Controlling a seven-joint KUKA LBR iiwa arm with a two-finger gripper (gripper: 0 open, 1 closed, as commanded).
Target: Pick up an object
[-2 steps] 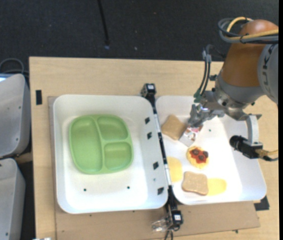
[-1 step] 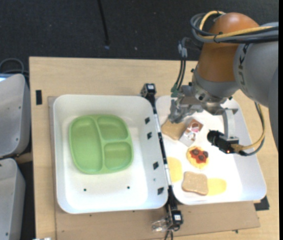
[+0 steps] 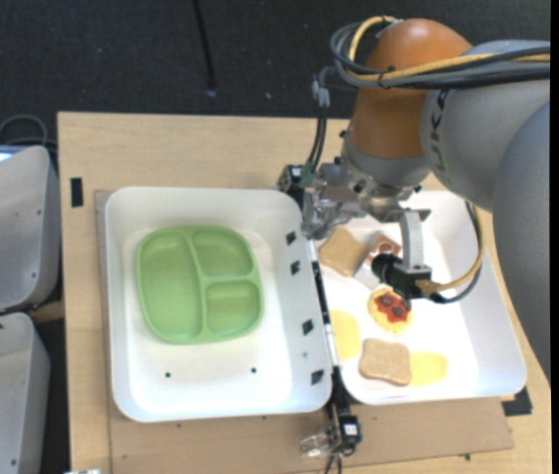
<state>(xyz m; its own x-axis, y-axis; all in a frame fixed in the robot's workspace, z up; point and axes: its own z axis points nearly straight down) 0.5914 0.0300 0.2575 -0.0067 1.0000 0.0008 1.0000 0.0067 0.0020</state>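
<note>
My gripper [image 3: 332, 213] hangs under the orange wrist band, over the far left corner of the right bin [image 3: 477, 363]. A tan bread-like piece [image 3: 343, 253] lies just below it, close to the gripper, and I cannot tell whether they touch. Further forward lie a round yellow piece with a red topping [image 3: 390, 306], a brown toast slice [image 3: 385, 361], a yellow piece [image 3: 345, 332] by the bin's left wall and another yellow piece [image 3: 429, 366]. A small red and white piece [image 3: 386, 248] is partly hidden by the robot.
The left bin [image 3: 131, 383] holds a green divided plate [image 3: 200, 282] lying flat in its middle. The two bins' walls meet in a ridge [image 3: 317, 304] right beside the gripper. The arm's bulk covers the right bin's far right side.
</note>
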